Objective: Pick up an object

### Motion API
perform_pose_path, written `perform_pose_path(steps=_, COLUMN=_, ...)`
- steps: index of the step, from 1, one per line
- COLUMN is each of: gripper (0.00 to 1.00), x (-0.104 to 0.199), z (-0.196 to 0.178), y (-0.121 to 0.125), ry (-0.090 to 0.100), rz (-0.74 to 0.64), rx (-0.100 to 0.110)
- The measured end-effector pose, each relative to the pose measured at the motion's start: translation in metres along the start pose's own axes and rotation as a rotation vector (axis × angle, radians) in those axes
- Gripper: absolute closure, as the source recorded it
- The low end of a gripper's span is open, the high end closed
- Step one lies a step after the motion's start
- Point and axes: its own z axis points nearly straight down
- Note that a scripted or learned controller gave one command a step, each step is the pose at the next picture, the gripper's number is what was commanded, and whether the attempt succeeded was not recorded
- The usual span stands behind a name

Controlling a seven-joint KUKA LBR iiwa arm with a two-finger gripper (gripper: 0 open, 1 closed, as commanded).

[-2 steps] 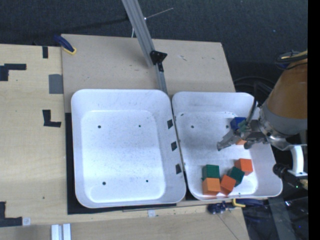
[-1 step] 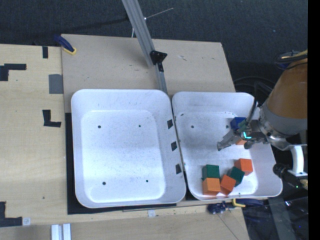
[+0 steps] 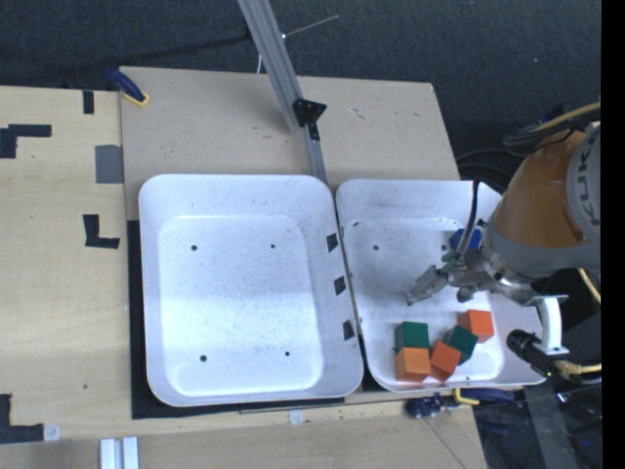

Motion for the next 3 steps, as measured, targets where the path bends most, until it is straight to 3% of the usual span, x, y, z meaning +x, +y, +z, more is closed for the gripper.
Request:
perform_pose_path(steps=1, gripper=0.0, x=0.004, z=0.0645, y=-0.0024, ry=0.001, rz=0.001, rx=0.002)
perform_pose_path(steps=2, gripper=0.0, x=0.0045, z=0.0676, y=-0.0032, ry=0.0, rz=0.001, rx=-0.003)
perform_pose_path(steps=3, gripper=1.0, x=0.0049, z=0.0579, y=-0.0034, ry=0.001, rz=0.0, rx=-0.002)
